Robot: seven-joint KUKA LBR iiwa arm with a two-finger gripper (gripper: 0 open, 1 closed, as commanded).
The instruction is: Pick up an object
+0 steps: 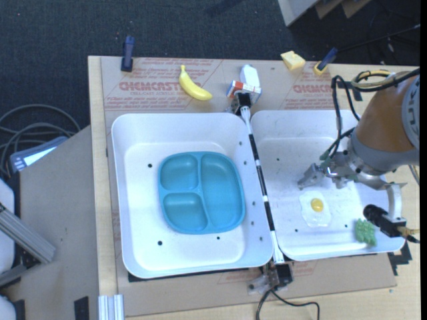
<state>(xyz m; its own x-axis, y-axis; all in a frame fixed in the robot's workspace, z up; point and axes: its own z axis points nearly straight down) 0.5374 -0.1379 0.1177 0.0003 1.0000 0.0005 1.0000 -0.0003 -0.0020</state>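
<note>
Gripper (319, 174) spread open just above toy fried egg (315, 210): flat, light, probably slippery; best pinched across raised yolk.

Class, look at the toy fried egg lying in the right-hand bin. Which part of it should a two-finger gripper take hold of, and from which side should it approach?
Probably the raised yolk of the fried egg, approached from straight above. The egg lies flat on the floor of the right bin, so its thin white edge gives fingers little to pinch. The yolk's dome is the one part that stands up. The gripper hangs just beyond it.
</note>
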